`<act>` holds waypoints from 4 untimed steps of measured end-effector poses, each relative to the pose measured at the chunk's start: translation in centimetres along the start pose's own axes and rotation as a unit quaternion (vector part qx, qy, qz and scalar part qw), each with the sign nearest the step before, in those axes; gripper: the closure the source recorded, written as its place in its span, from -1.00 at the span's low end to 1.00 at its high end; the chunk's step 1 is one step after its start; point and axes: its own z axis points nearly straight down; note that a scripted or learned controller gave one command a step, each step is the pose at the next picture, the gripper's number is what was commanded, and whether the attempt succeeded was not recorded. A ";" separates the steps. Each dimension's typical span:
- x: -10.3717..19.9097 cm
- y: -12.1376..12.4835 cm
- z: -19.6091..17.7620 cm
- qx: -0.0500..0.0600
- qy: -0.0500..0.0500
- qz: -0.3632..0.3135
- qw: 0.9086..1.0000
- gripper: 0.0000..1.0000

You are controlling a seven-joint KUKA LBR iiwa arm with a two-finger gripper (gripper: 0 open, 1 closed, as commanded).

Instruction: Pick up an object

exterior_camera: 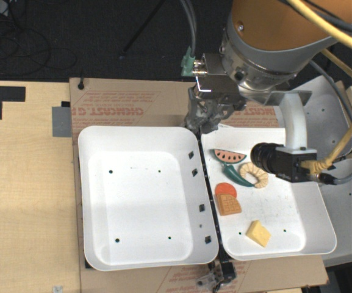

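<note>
Gripper (205,122) hung at the far edge of the bins, right over the seam between them, and whether its claw was apart or together could not be told. Toys lay in the right bin (310,237): watermelon slice (229,157), shrimp (254,174), orange waffle piece (227,200), yellow cheese wedge (258,233) nearest the front. Left bin (96,163) sat alongside, touching.

A brown cardboard sheet (127,105) with red printing lay under the left bin (96,163) and right bin (313,224). Left of it stretched the pale wooden benchtop (23,188); black cables (17,35) trailed across the far dark floor.
</note>
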 end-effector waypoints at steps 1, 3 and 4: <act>6.0 1.8 0.5 0.004 -0.002 0.000 1.000 1.00; 6.8 3.9 0.5 0.005 -0.002 0.002 1.000 1.00; 6.8 3.8 0.5 0.005 -0.002 0.002 1.000 1.00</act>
